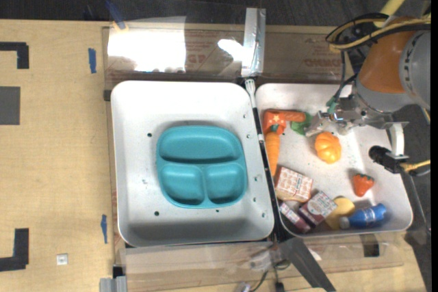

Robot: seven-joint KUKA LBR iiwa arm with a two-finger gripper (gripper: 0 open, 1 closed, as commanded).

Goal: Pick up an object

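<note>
- Arm [404,72] enters from the right edge of the view, upper half, grey casing with the orange band showing just behind the wrist.
- Wrist angles down and to the left, low over the right-hand bin.
- Tool [333,114] sits at the arm's leftward end, a small metal-and-black cluster with a touch of green.
- Tool's fine detail too small and cluttered to read.
- Cables loop above the orange band.
</note>
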